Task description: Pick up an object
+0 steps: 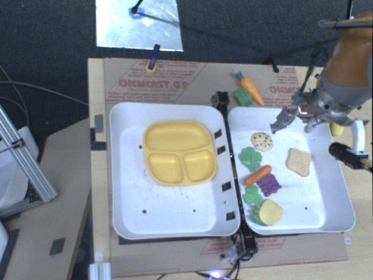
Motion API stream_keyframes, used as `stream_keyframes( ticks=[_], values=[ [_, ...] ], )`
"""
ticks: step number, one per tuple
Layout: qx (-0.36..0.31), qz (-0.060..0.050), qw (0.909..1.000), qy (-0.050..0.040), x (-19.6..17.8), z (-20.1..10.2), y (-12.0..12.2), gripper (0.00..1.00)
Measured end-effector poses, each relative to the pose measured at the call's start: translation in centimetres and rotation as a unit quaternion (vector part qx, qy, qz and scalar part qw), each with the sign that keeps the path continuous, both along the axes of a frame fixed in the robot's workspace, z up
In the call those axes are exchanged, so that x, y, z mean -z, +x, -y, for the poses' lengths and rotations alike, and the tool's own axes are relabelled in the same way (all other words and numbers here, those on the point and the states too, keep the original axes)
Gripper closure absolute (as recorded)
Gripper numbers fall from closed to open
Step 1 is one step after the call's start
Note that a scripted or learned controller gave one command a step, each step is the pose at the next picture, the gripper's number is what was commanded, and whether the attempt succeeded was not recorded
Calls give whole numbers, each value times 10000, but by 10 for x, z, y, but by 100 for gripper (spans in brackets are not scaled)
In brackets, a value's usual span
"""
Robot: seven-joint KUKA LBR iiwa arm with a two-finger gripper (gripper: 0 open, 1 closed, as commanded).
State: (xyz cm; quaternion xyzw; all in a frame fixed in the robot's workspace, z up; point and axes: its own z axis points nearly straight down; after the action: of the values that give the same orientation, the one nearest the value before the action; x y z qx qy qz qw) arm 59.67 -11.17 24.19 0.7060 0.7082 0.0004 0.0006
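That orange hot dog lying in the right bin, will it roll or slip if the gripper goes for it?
The hot dog looks rounded and smooth, so it may roll or slip. It looks like toy food, probably light and stiff. The green leaf and purple piece touching it may shift too.

Red print stands on the brown protective sheet (192, 77) that lies under the two white bins. Along its far edge, behind the left bin (122, 174), the lettering reads "CHEMCAST", followed by characters that look like "G P", though those last ones are blurred. The same red lettering starts again at the far right corner, behind the right bin (335, 203), where the arm cuts it off after roughly "CHEM". No other text can be read.
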Motion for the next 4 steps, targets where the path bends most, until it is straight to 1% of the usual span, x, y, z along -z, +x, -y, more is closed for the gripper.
stream_keyframes(
  ticks=[1, 2, 3, 4],
  values=[
    [-40, -21, 10000, 18, 61, -83, -2, 0],
    [-18, -27, 10000, 11, 58, -116, -68, 0],
    [-17, -1, 10000, 7, 58, -133, -64, 0],
    [22, 38, 10000, 2, -31, -110, -90, 0]
  ],
)
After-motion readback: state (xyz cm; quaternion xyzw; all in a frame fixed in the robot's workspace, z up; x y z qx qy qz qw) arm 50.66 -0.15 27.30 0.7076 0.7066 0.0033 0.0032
